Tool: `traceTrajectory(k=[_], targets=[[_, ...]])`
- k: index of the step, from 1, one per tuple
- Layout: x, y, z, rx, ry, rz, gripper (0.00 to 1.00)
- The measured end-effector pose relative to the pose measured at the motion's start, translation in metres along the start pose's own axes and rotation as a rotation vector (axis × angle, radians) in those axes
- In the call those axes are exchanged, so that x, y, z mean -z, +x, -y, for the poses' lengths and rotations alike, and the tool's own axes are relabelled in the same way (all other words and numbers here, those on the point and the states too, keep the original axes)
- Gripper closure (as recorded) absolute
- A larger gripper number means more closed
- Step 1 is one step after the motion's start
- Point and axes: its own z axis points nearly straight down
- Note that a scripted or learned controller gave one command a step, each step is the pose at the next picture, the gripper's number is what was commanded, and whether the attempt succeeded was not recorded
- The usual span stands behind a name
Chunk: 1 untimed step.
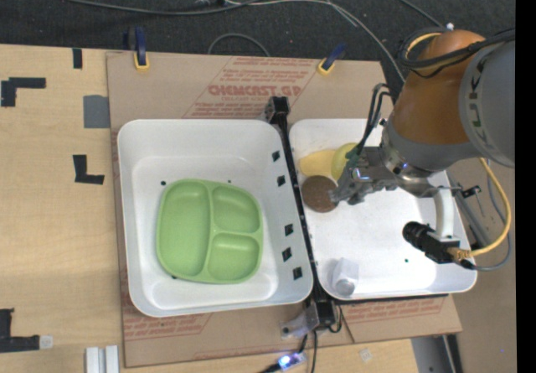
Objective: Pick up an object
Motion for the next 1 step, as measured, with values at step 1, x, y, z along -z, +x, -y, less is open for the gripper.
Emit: traceTrajectory(k=[1], targets=[[0.0021,0.0463,-0.0078,0.000,-0.001,0.000,1.00]])
